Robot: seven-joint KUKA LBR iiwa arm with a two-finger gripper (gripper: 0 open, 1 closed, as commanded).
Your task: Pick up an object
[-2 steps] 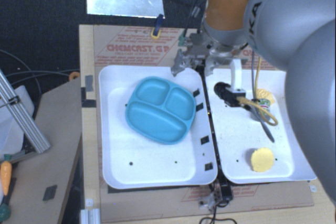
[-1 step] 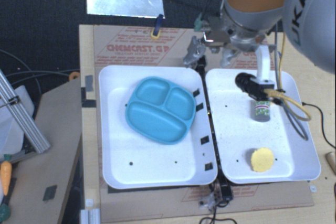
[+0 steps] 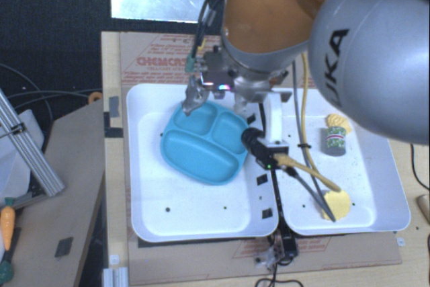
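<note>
- The arm (image 3: 322, 30) comes in from the right and covers much of the upper part of the view; its orange band sits above a grey wrist, with yellow and black cables running down past it
- The gripper (image 3: 196, 99) hangs over the far edge of the left bin (image 3: 154, 212); its tip meets the far rim of the blue tray (image 3: 205, 144)
- How the jaws stand cannot be told; the metal parts overlap at the tip and no gap or clamp is plain; nothing is clearly seen between them
- The blue tray, a divided plate with three compartments, lies flat in the left bin, towards its far right part, its right edge near the wall shared by the two bins
- The right bin (image 3: 383, 212) holds a small grey cup-like thing (image 3: 335, 142) near its far side, with a yellow object (image 3: 337, 121) touching it from behind; what either is cannot be made out
- A yellow round piece (image 3: 341, 205) lies near the near edge of the right bin; thin cables cross over it
- Both bins rest on a cardboard sheet (image 3: 161, 54) printed with red lettering
</note>
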